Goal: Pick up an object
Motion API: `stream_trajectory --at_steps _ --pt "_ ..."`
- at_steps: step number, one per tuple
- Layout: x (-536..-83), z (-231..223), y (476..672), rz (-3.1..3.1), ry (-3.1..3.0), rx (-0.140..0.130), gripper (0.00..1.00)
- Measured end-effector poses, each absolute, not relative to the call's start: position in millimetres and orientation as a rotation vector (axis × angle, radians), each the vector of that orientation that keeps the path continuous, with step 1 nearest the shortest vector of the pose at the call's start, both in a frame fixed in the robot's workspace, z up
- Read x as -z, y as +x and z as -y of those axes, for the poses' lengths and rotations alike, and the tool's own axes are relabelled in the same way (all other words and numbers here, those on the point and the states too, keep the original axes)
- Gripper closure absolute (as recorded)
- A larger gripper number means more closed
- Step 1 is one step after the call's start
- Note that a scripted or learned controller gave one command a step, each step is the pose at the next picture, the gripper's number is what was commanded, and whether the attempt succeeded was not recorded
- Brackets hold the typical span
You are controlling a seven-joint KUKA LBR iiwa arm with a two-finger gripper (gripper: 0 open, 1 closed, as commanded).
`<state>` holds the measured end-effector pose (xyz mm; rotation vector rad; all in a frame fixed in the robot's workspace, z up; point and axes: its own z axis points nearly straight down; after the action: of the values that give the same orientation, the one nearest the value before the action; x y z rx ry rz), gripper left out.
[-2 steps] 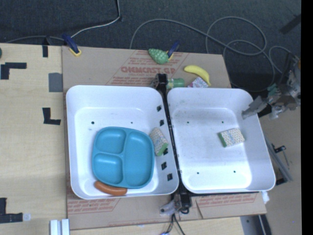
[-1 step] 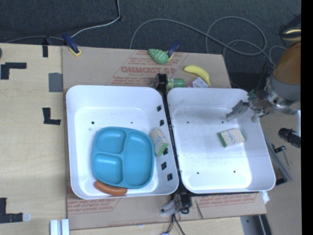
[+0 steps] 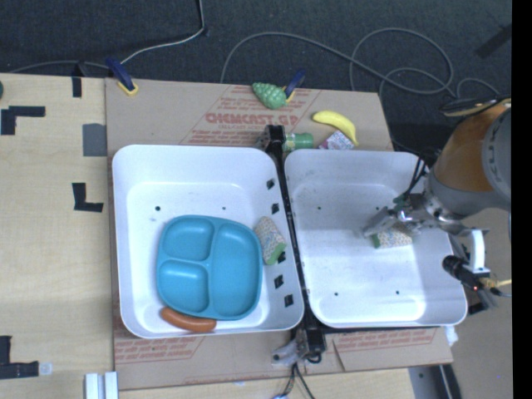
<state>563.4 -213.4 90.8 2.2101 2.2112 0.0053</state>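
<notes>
In the right bin [image 3: 349, 306] a small flat object [image 3: 393, 240], pale with a green end, lies toward the right side. My gripper [image 3: 385, 223] reaches in from the right and hangs just above that object's upper left edge, very close to it or touching it. The grey arm with its orange band [image 3: 465, 160] stands over the bin's right rim. The left bin [image 3: 141, 181] holds a blue divided plate [image 3: 208, 266], an orange sausage [image 3: 188, 320] by the plate's front edge, and a speckled sponge-like block [image 3: 270, 239] against the right wall.
Behind the bins on the cardboard lie a yellow banana [image 3: 335, 124], a green toy [image 3: 269, 95], a green-capped item [image 3: 298, 140] and a small packet [image 3: 337, 142]. Cables run across the dark floor at the back. A black clamp [image 3: 274, 136] sits where the bins meet.
</notes>
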Motion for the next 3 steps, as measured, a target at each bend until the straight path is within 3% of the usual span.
stream_trajectory --at_steps 1,2,3 --pt "-102.5 208.1 566.3 -2.22 2.211 -0.02 1.0" --pt "-174.8 224.5 570.4 -2.22 2.22 0.001 1.0" --pt "-174.4 224.4 570.1 -2.221 2.221 0.002 0.0"
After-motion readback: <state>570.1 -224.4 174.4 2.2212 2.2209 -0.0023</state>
